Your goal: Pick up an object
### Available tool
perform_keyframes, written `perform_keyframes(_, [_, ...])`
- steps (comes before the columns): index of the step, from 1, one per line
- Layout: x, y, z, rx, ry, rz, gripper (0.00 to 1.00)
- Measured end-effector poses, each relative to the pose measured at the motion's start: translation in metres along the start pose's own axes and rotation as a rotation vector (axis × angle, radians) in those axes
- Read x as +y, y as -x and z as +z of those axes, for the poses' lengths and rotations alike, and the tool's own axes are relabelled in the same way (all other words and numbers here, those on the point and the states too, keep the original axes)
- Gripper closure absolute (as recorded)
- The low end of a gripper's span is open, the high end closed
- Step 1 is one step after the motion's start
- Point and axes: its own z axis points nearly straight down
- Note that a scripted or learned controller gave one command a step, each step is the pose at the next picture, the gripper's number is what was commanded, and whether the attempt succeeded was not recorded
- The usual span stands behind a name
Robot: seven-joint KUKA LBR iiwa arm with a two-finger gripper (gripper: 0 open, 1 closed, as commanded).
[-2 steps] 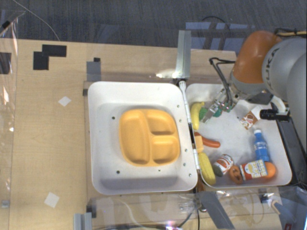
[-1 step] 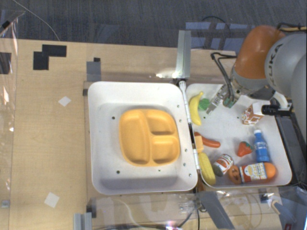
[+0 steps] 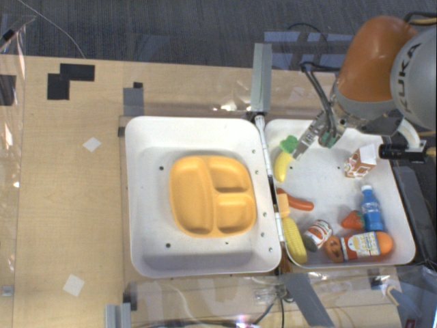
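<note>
my claw (image 3: 315, 137) over right bin (image 3: 403, 203), near green piece (image 3: 289, 144) and banana (image 3: 282, 165) | grip: cannot tell | left bin (image 3: 136, 183): yellow tray (image 3: 210, 195)

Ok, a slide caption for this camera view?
Gripper hovers over the right bin of toy food; a yellow divided tray sits in the left bin.

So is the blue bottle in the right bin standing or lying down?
Lying down: the blue bottle rests flat on the right bin's floor, white cap toward the far side.
</note>
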Motion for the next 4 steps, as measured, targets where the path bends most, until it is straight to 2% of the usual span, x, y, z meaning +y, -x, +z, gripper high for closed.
perform_keyframes(1, [-0.109,0.027,0.090,0.015,-0.016,-0.042,1.00])
perform_keyframes(2, [-0.064,0.093,0.102,0.013,-0.014,0.368,1.00])
perform_keyframes(3, [-0.034,0.084,0.019,0.000,-0.005,0.771,1.00])
perform_keyframes(4, [-0.059,0.076,0.012,0.002,-0.014,1.162,1.00])
